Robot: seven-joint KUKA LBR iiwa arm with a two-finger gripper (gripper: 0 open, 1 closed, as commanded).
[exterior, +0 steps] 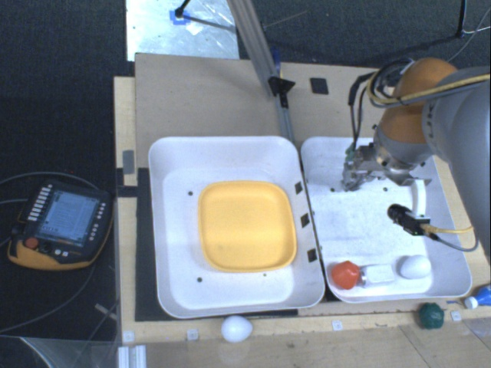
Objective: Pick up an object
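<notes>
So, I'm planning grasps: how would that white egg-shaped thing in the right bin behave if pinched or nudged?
The white egg-shaped object looks smooth and rounded, so it would probably roll when nudged and could squirt out of a pinch. It sits near the right bin's front wall, likely limiting finger room.

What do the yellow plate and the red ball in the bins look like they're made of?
Yellow plate: likely moulded plastic, matte to satin; uniform colour, soft rounded corners and a raised rim, no sharp glare. Red ball: smooth and slightly glossy, with a faint highlight on top, so probably plastic or rubber; the look leaves that open. Both bins look like thin white plastic.
</notes>
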